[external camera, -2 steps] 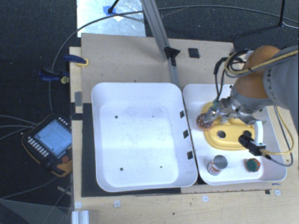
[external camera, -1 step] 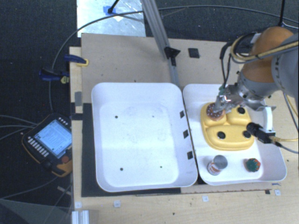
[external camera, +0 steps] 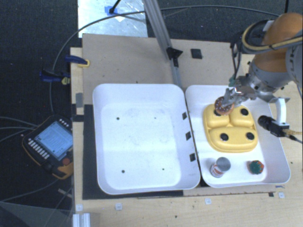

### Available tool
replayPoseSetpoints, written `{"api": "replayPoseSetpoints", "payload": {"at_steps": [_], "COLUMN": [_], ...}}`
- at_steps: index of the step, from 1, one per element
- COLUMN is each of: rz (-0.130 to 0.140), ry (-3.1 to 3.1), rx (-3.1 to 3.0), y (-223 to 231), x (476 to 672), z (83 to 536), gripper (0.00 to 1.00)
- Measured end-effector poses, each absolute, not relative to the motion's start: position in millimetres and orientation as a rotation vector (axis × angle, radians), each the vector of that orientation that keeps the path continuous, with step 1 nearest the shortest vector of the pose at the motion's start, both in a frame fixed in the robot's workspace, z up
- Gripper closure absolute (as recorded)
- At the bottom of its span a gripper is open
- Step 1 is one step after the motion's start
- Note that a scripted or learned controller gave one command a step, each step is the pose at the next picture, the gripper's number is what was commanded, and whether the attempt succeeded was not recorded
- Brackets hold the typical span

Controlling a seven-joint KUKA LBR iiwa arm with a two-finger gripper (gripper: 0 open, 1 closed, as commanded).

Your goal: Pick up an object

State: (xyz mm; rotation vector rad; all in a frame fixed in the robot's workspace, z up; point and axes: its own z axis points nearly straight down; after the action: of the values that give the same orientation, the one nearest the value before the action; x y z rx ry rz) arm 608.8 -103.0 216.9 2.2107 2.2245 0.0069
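Observation:
In the right bin (external camera: 272, 176) a large yellow block (external camera: 230, 129) with several black dots lies near the middle. A small silver and red can (external camera: 219, 167) stands near the bin's front edge, and a small green and red ball (external camera: 256, 166) lies to its right. My gripper (external camera: 226, 103) hangs over the yellow block's far left corner, reaching in from the right. A small brown round thing (external camera: 220, 108) sits right at the gripper's tip, on or just above the block. Whether the gripper holds it is hidden.
The left bin (external camera: 137, 136) adjoins the right one, with small black clips along the shared wall. A teach pendant (external camera: 49, 143) lies left of the bench. A grey pole (external camera: 158, 22) slants across the back. A black square (external camera: 196, 53) lies on the board behind the bins.

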Motion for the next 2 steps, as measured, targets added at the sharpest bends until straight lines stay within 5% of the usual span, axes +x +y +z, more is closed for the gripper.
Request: {"api": "replayPoseSetpoints", "payload": {"at_steps": [2], "rz": [0.002], "ry": [2.232], "rx": [2.212], "y": [-7.5], "x": [601.7], "z": [205.7], "gripper": [1.0]}}
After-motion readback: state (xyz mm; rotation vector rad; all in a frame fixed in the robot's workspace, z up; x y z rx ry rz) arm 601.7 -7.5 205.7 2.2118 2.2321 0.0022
